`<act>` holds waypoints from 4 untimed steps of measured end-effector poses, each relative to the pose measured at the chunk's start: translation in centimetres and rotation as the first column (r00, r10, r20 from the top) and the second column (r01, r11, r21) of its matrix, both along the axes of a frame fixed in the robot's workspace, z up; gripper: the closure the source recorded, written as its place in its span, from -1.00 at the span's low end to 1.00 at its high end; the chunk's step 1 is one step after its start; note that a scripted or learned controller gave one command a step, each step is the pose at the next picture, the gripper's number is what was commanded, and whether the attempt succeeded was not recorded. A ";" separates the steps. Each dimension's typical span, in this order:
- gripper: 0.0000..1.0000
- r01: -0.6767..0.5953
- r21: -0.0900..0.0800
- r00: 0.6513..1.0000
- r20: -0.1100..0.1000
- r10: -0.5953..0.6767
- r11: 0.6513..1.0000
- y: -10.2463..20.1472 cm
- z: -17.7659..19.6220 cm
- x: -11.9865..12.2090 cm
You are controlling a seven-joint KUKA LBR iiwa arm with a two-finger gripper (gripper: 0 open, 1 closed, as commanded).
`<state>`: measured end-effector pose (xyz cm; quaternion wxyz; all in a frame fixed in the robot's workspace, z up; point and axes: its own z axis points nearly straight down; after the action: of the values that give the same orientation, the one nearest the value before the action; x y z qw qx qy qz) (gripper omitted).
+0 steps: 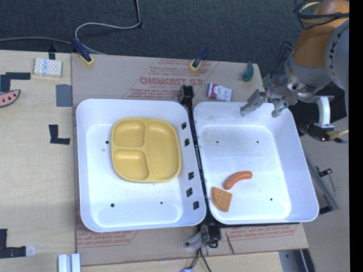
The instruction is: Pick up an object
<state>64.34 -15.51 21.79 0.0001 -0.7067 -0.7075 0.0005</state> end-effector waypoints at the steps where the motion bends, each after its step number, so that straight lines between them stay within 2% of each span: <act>1: -1.00 -0.001 0.001 1.000 -0.001 0.001 1.000 1.0 -12.5 1.7; 2: -1.00 -0.001 0.000 1.000 0.001 0.001 1.000 6.1 -13.3 -1.1; 3: 1.00 -0.001 -0.001 1.000 0.003 0.001 1.000 6.0 -12.3 -1.1; 4: -1.00 -0.001 -0.001 1.000 0.003 0.001 1.000 6.0 -12.3 -1.1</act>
<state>63.24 -9.49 9.50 -0.0010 -0.7065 -0.7077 -0.0002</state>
